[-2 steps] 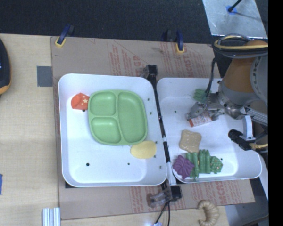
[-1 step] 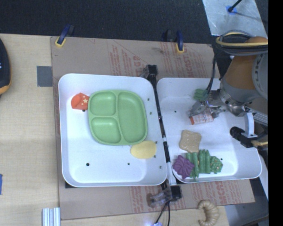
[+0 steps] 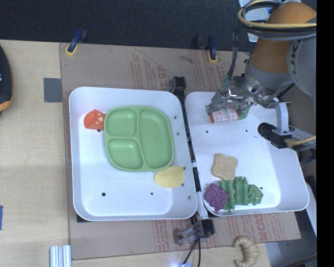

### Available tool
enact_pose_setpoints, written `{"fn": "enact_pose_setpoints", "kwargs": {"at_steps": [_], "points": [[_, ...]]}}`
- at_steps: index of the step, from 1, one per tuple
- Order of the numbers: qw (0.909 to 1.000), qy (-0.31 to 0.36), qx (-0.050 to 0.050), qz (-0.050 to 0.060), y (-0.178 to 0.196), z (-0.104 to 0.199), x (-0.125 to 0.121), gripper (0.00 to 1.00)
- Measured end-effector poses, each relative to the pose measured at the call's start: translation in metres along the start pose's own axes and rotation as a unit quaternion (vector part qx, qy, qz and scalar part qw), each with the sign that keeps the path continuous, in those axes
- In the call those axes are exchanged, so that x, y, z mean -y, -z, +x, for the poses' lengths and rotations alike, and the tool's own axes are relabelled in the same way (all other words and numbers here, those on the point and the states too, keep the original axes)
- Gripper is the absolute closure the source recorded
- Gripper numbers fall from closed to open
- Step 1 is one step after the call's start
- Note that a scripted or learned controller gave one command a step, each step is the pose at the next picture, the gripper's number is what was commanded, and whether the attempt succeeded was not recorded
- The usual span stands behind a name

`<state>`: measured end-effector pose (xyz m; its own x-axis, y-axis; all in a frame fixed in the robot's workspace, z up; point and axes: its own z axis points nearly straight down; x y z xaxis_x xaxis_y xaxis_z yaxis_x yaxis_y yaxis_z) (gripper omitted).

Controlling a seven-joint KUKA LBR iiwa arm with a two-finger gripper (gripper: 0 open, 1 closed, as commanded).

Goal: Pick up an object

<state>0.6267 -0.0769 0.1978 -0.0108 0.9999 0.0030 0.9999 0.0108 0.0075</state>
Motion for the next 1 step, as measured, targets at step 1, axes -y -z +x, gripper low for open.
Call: {"fn": "enact_pose_setpoints", "kwargs": {"at_steps": [1], "points": [[1.0,0.0,-0.001,0.005,0.026,0.0686,0.0269,1.0]]}}
